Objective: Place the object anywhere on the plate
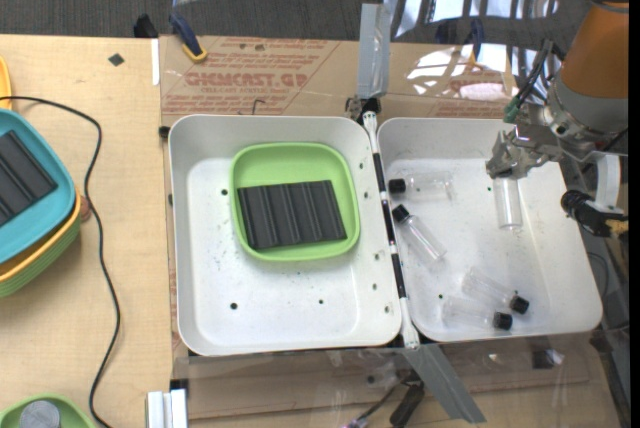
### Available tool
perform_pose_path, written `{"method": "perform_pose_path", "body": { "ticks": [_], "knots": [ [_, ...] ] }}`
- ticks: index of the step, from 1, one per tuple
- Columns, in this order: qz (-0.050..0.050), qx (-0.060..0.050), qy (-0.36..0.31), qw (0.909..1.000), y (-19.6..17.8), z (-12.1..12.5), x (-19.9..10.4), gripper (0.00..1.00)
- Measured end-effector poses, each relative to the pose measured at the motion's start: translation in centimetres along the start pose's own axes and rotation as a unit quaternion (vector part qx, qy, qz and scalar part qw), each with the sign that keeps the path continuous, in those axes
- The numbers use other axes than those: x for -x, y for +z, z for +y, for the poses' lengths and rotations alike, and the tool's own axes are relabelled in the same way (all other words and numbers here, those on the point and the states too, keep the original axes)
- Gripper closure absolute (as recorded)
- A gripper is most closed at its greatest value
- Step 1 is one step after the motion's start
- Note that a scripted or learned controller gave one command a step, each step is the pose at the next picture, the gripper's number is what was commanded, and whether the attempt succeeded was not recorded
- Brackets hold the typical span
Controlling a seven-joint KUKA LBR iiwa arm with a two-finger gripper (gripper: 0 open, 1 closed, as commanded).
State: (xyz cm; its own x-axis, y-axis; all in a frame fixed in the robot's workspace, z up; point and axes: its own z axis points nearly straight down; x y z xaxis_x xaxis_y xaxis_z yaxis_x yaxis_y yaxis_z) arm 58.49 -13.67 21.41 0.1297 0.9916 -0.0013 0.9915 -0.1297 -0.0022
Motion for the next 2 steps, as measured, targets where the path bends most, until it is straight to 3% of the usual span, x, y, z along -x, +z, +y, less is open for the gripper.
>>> {"method": "perform_pose_path", "body": {
  "ticks": [1,2],
  "knots": [
    [0.0,0.0,0.0,1.0,0.0,0.0,0.0,0.0],
    [0.0,0.0,0.072,0.9974,-5.1,-3.0,-1.1,0.0]
  ]
}}
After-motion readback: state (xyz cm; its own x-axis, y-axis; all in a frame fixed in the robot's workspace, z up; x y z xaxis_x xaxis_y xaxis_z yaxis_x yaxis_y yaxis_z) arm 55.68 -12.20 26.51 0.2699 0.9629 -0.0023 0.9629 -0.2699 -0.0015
